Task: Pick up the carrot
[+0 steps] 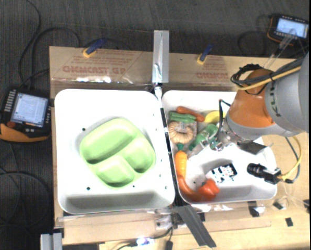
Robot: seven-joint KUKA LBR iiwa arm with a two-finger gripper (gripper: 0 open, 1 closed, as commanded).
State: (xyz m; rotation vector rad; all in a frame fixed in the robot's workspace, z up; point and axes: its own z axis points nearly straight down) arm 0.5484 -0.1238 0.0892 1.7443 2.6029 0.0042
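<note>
The carrot, an orange tapered piece, lies along the left wall of the right bin, pointing toward the front. At its front end sits a red pepper-like piece. My gripper hangs low over the middle of the right bin, right of and slightly behind the carrot. It is amid a cluster of toy food and right beside a green item. No part of the carrot reaches the gripper.
The back of the right bin holds a small red-orange piece, a yellow piece, a green block and a round tan item. A black-and-white item lies near the front. The left bin holds a green divided tray.
</note>
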